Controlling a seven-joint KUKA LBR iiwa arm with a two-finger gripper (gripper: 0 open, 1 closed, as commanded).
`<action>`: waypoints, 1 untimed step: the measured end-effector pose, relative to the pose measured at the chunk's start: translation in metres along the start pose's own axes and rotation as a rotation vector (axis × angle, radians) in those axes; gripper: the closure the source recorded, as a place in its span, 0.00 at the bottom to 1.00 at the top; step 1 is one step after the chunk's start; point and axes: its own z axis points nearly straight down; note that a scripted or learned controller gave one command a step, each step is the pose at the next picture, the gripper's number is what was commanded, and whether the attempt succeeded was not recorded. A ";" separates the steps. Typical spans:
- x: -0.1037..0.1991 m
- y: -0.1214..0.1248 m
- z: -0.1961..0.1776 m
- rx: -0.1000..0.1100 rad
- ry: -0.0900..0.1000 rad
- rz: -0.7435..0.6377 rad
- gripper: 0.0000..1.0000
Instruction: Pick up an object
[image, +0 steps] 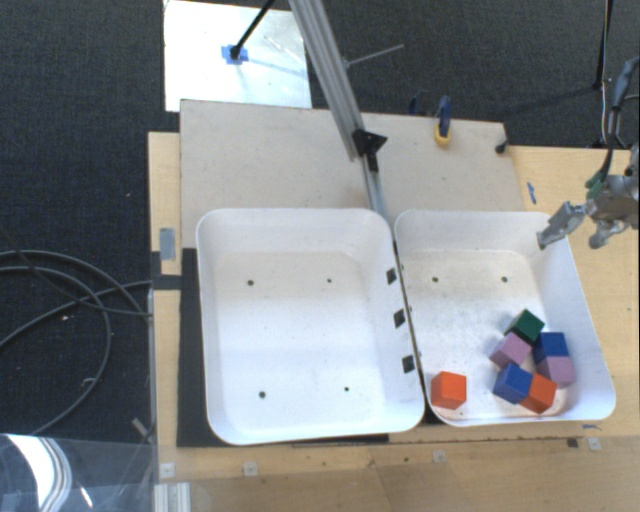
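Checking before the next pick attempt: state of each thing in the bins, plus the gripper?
gripper: above right bin's far right rim, holding nothing
orange block: alone, near the divider
block cluster: bunched, near right corner
left bin: holds no blocks
right bin: holds all blocks

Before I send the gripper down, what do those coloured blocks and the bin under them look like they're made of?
The blocks, such as the lone orange block and the blue block, look like painted wood or solid plastic: flat matte faces, crisp edges, no gloss. Which one, I cannot tell. The right bin looks like thin moulded white plastic, with rounded corners, a rolled rim and a soft sheen.
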 end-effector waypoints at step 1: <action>0.015 0.010 0.155 0.006 0.003 -0.001 0.00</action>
